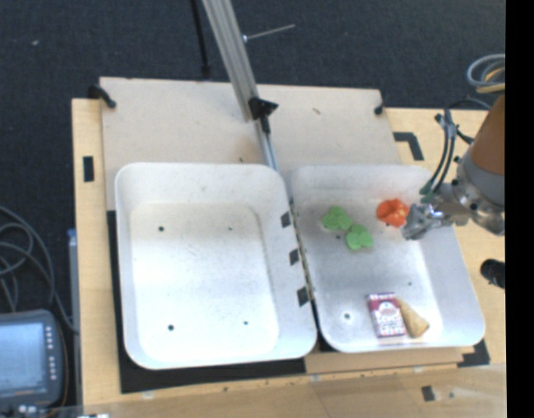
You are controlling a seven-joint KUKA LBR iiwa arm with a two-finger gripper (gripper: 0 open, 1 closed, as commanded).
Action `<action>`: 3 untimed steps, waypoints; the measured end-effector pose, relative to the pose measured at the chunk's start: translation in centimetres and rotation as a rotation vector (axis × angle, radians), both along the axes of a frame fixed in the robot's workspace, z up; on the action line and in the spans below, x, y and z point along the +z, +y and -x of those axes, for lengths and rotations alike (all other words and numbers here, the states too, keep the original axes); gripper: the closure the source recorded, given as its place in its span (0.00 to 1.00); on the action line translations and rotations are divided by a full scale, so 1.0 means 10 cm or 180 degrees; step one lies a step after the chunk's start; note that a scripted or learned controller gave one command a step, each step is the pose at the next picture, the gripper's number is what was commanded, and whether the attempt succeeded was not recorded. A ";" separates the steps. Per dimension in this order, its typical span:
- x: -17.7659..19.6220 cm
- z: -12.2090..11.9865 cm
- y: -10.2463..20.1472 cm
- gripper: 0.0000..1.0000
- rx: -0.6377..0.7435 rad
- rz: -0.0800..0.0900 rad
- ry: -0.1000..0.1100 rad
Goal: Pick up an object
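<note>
Underneath, a tan bench [188,129] on dark carpet bears two white bins; over the right bin [458,268], the gripper [416,225] hangs beside an orange object [390,211].

A dark charcoal carpeted floor [354,24] surrounds a light wooden bench top [88,233] — pale plywood with small black brackets at its corners and edges. A lighter beige rectangular board [179,124] lies on the bench toward the far side. A slanted silver aluminium rail [230,42] rises from the board's middle, held by a black clamp [263,109]. Loose grey cables [23,242] curl on the floor at the left — just beside a grey handheld screen unit [21,360] in the lower-left corner. The light is even and soft.
</note>
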State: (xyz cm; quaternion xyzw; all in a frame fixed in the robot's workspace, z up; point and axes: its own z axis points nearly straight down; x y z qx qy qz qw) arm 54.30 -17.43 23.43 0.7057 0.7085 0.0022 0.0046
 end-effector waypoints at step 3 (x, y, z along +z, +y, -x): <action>0.26 -0.13 1.05 1.00 0.0011 -0.0014 0.0027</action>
